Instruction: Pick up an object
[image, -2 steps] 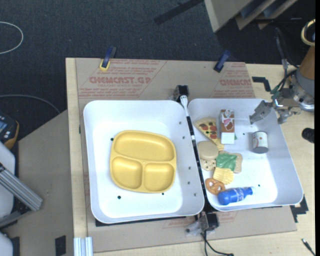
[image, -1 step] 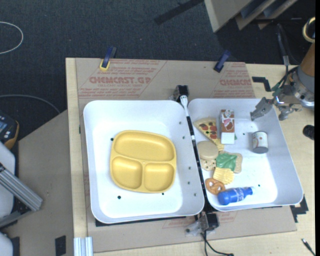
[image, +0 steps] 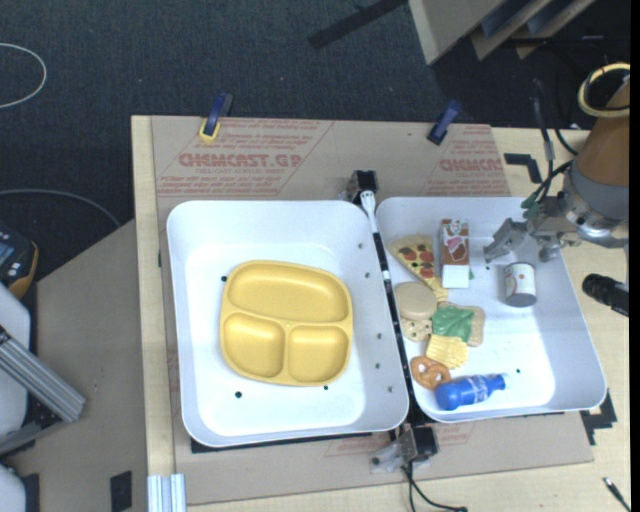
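Observation:
The right bin (image: 570, 345) holds several small items. A silver can (image: 519, 283) lies near its middle right. Along its left side are a pizza slice (image: 414, 257), a small carton (image: 455, 254), a beige round piece (image: 415, 298), a green toy (image: 453, 322), a yellow cracker (image: 447, 350), a pretzel (image: 430, 372) and a blue bottle (image: 470, 390). My gripper (image: 526, 238) hangs over the bin's upper right part, just above the can and right of the carton. I see nothing held in it.
The left bin (image: 190, 300) holds a yellow divided plate (image: 287, 322). Two clamps (image: 212, 118) (image: 443, 123) grip the cardboard at the back. The arm's orange band (image: 607, 150) rises at the right edge.

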